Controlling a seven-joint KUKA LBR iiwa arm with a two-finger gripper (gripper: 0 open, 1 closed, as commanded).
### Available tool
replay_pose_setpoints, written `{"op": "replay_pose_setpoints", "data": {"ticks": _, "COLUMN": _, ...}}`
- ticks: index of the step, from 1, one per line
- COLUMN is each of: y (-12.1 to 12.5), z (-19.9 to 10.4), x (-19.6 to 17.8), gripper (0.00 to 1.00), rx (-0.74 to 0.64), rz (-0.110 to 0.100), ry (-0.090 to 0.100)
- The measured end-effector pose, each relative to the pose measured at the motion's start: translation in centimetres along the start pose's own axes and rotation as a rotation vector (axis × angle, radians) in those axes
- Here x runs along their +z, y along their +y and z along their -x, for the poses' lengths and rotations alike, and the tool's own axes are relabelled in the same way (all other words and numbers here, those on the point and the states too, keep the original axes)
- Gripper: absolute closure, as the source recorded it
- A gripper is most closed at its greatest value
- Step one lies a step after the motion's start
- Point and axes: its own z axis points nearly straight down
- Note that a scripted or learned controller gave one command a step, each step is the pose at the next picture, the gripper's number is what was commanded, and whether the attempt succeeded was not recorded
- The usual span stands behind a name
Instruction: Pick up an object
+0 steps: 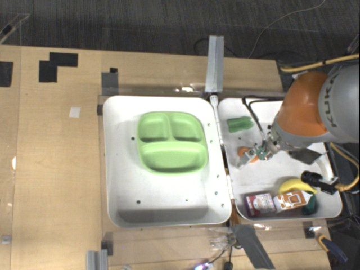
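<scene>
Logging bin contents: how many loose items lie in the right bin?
5: green block at the back, orange piece by the gripper, carton, banana and dark green item in front. The arm may hide others.

Right bin (332, 167): open floor through the middle. Banana (296, 185) and carton (275, 202) crowd its near edge; a green block (240, 124) guards the far-left corner.

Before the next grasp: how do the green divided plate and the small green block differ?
The green divided plate is far larger than the small green block. The plate lies in the left bin; the block lies in the right bin, near its far edge. The plate has three compartments; the block is a plain slab. The plate is paler green. Both lie flat, apart from the gripper.
</scene>
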Motion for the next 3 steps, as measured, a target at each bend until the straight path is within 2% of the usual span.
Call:
{"op": "replay_pose_setpoints", "data": {"ticks": 1, "y": 0.3, "z": -0.1, "x": -1.2, "gripper": 1.0, "rx": -0.001, "rz": 0.004, "ry": 0.002}}
{"op": "replay_pose_setpoints", "data": {"ticks": 2, "y": 10.1, "z": -4.6, "x": -9.2, "gripper": 1.0, "rx": 0.199, "rz": -0.014, "ry": 0.01}}
{"op": "replay_pose_setpoints", "data": {"ticks": 3, "y": 12.2, "z": 1.7, "x": -21.9, "gripper": 1.0, "rx": 0.213, "rz": -0.013, "ry": 0.007}}
